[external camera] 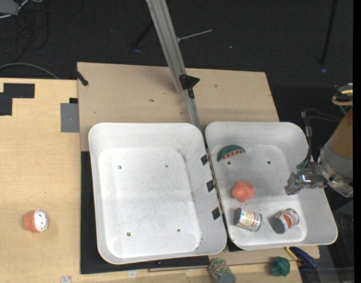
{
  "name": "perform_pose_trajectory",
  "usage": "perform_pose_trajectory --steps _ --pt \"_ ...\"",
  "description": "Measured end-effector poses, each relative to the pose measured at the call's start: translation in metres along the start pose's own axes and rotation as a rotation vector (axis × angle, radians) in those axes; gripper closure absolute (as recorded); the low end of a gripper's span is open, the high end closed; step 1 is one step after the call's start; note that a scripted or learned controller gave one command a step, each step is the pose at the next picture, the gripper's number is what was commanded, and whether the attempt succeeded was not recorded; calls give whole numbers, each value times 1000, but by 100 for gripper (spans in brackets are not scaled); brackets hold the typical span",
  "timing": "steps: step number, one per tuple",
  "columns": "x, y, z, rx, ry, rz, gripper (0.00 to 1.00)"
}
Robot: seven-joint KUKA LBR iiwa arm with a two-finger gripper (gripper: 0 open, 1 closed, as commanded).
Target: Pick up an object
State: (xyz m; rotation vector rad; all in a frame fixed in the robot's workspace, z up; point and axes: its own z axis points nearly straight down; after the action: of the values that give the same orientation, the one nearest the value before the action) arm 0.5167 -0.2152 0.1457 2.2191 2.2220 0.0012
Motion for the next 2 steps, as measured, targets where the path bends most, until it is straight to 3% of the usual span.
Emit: perform_pose_trajectory --steps 2 --pt "0 2 -89 -1 0 -1 100"
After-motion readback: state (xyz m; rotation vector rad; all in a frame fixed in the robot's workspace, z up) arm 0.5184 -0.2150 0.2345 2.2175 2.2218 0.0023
